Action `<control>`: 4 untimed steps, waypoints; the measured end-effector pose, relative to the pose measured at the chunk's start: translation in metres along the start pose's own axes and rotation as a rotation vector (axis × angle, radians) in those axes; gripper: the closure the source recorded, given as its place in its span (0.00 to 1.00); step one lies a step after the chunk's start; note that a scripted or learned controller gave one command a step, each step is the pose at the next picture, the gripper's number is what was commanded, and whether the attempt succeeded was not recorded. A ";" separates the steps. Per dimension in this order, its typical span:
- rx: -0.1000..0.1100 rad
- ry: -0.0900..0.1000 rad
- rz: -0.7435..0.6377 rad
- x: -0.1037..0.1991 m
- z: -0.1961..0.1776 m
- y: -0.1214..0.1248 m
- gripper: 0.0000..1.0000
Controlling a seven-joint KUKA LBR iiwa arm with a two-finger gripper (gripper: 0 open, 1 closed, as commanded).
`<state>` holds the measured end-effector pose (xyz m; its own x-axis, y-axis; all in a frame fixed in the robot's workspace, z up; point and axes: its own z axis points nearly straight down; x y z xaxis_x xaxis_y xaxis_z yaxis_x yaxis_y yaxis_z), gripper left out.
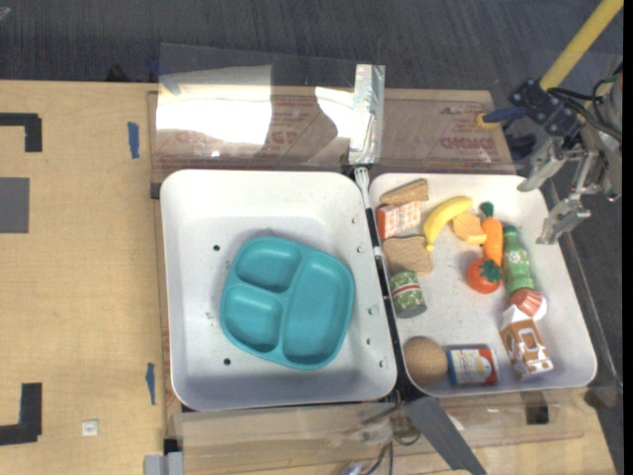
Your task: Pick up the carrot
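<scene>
Steel-grey, hanging over the right rim of the right bin (579,295) as the gripper (566,206); proving impossible to tell whether clenched or released. Lying well to its left, toward the bin's far end: the carrot (492,234), orange, leafy end pointing away, resting just beside a green bottle (516,260), a banana (445,216) and a tomato (484,275). Sitting beyond, in the left bin (198,206): a teal divided plate (287,303). Spreading left, a pale wooden bench (69,265); lying across the far side, a glinting clear sheet (257,117) and dark floor (297,8).

Teal tray (287,303), banana (444,216), perhaps bread (408,254).
</scene>
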<state>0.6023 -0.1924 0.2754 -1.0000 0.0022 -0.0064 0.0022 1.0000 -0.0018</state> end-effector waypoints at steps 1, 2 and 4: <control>0.005 -0.019 0.089 -0.024 0.147 -0.017 0.00; 0.000 -0.005 0.104 -0.044 0.188 -0.022 0.00; -0.001 -0.004 -0.198 -0.018 0.186 0.038 1.00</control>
<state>0.6219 -0.1547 0.0899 -0.9809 -0.1942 -0.0102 -0.1942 0.9810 -0.0024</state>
